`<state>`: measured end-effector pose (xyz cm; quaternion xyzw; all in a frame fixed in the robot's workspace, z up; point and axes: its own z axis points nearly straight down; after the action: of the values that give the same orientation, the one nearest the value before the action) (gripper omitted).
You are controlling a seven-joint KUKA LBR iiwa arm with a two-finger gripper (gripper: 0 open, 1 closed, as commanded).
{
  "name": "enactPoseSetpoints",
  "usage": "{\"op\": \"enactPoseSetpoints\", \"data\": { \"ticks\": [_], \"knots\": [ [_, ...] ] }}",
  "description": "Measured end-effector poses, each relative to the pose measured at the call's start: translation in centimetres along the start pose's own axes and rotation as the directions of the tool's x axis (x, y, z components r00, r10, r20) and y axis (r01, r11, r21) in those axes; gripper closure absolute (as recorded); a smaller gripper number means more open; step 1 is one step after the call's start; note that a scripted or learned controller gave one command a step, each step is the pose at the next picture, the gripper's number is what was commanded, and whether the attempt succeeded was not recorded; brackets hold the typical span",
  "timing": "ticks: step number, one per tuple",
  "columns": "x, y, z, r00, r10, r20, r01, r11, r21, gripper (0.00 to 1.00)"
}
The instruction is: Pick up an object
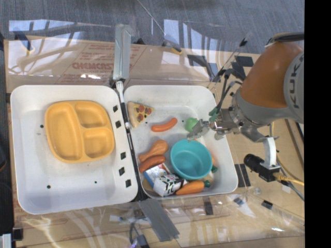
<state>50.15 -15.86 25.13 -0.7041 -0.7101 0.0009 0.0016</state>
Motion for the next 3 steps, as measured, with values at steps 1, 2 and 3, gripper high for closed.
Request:
{"op": "enactPoseSetpoints", "data": {
  "ticks": [1, 2, 3],
  "knots": [
    [1.3, -0.4, 12.8, 0.963, 0.269, -0.001, -0.269, 0.963, 0.006, 0.00],
    [5.5, 8.0, 15.9, 0.900, 0.435, 0.001, -0.435, 0.900, -0.003, 0.00],
    [5.5, 8.1, 14.7, 0.903, 0.430, 0.001, -0.430, 0.903, -0.003, 1.00]
  ]
}}
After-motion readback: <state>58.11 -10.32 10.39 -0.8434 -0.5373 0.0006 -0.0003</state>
